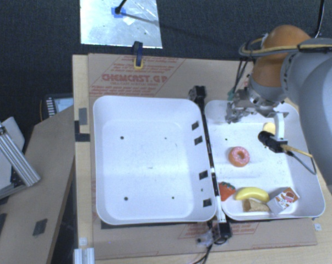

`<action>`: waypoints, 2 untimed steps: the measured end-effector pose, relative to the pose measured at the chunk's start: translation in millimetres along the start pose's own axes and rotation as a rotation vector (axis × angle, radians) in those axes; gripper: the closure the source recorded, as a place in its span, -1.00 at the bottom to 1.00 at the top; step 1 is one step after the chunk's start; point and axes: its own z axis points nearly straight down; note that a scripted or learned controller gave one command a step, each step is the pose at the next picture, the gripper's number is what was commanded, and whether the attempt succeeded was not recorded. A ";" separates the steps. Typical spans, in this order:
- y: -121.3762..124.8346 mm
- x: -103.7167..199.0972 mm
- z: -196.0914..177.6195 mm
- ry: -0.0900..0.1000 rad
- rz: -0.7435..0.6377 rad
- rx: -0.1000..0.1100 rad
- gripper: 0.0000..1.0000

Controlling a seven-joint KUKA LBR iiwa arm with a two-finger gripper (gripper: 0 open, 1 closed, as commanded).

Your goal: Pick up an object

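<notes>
The gripper [233, 114] is lowered at the far left corner of the right bin [306, 202], with nothing visible between its fingers; whether they are spread or closed cannot be told. In the same bin a pink doughnut [239, 157] lies near the centre, apart from the gripper. A banana [251, 193], a red-and-white carton [283, 200] and an orange piece [227, 191] sit along the near edge.

The tan wooden worktop [55, 147] carries a flat brown cardboard sheet with red print [135, 77]. On that sheet sit two shallow white plastic bins side by side: the left bin [149, 158] touches the right bin [306, 194] along a black clipped seam.
</notes>
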 end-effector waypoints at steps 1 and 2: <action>0.9 0.0 -10.9 0.000 -0.001 -0.003 1.00; 2.0 0.0 -22.0 0.000 -0.003 -0.006 1.00</action>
